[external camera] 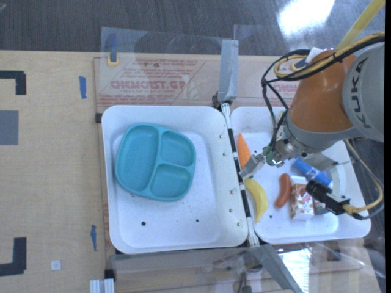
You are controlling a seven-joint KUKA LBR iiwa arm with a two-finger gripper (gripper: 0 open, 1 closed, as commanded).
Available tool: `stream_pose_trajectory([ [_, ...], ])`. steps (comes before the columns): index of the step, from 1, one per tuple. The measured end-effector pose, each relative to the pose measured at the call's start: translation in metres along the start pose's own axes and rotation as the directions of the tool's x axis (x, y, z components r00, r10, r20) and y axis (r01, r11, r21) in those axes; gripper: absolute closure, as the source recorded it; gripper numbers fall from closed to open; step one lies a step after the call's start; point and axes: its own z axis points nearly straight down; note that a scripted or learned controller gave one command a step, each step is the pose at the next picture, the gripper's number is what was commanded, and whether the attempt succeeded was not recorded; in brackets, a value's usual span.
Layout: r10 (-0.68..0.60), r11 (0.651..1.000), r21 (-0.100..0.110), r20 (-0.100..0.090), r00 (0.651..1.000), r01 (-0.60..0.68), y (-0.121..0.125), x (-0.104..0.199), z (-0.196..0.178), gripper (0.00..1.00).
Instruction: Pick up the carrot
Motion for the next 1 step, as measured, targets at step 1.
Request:
stream_pose_trajectory([
  [1, -0.111, 0.994, -0.004, 0.005, 0.994, 0.111, 0.0596, -0.0762, -0.0011, 0.00],
])
